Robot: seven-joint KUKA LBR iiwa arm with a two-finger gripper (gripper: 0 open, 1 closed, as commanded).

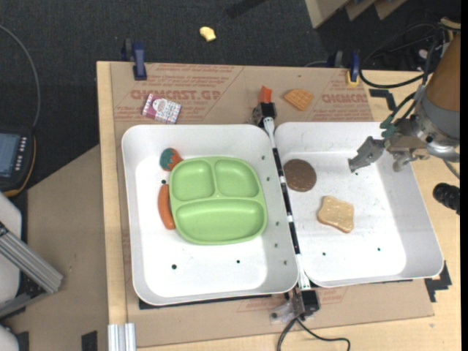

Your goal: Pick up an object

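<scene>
In the right bin (409, 262) a round brown patty (300, 175) lies near the left wall, and a tan slice of toast (336, 214) rests near the middle. My gripper (382, 156) hangs over the bin's back right part, open, with nothing between its fingers. Its left finger (363, 156) is to the right of the patty and above the toast in the view, apart from both.
The left bin (146, 269) holds a green divided plate (217, 199), an orange sausage-shaped piece (166, 205) and a small red and teal item (170, 158). On the bench behind the bins lie a waffle cracker (297, 99) and a pink packet (161, 108).
</scene>
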